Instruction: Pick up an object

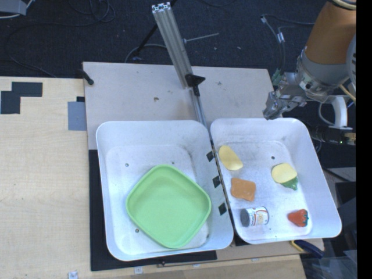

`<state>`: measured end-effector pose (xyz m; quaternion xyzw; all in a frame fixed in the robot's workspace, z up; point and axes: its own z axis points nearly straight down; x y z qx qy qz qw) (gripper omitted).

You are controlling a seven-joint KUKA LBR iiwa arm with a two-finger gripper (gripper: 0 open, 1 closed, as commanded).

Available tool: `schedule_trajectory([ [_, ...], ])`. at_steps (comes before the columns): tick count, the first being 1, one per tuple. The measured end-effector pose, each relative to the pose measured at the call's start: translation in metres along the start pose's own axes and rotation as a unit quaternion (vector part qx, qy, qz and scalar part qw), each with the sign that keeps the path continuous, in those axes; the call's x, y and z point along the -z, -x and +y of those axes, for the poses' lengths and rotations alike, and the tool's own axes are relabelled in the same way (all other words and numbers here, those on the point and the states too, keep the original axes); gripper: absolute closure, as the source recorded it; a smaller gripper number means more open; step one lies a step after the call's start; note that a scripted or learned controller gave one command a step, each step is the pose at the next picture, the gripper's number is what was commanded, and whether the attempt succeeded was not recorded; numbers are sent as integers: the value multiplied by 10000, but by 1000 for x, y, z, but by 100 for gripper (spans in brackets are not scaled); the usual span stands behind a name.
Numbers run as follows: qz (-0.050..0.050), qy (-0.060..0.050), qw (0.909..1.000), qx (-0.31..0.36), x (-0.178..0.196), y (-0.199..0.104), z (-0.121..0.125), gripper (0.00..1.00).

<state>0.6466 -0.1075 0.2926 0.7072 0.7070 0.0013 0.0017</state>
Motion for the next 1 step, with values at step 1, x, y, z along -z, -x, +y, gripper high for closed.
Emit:
schedule_trajectory([
  [1,6,-24,10000,15,-5,-49,7,100],
])
